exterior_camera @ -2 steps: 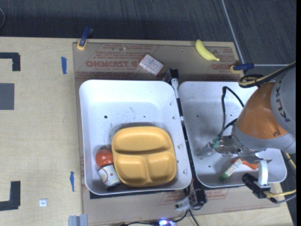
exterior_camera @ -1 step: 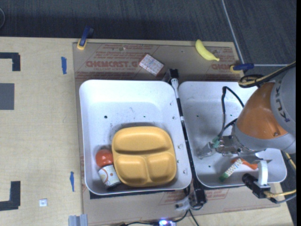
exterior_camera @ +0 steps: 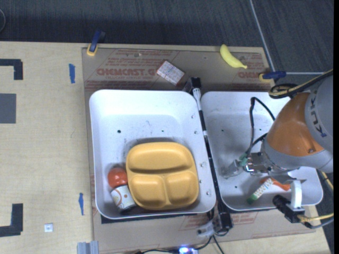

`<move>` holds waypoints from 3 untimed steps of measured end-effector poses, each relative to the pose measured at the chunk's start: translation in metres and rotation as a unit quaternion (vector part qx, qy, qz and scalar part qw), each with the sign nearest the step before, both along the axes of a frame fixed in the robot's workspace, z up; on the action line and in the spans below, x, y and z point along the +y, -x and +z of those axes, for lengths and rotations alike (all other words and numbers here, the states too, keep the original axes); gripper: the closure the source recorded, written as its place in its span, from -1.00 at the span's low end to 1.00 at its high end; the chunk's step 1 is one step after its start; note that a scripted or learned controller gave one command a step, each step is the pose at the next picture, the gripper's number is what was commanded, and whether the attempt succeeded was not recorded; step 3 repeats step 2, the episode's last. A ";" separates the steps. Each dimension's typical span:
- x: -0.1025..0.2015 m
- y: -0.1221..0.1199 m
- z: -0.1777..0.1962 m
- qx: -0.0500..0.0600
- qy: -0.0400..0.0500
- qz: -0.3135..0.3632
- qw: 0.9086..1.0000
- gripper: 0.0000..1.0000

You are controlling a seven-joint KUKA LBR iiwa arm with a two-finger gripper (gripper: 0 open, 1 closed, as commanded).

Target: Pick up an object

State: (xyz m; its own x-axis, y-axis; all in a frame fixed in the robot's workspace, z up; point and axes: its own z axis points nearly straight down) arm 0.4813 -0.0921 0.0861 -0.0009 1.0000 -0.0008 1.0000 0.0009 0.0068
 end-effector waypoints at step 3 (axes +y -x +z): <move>-0.001 0.000 0.000 0.000 0.000 0.000 1.000 -1.00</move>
